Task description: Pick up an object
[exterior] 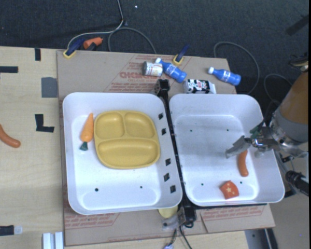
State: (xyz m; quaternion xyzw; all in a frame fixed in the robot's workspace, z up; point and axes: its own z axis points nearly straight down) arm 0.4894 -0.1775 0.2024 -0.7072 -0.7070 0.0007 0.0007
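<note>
Glossy white plastic bins [212,105], matt yellow plastic tray [127,139], cardboard base [119,77].

Two bins [75,108], sausages [242,165], bottles [224,75]; one carrot [87,127].

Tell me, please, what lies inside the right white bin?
Inside the right bin lie a small orange sausage and a red strawberry-like piece. The gripper reaches in above the sausage; what its body covers by the right wall is hidden.
</note>
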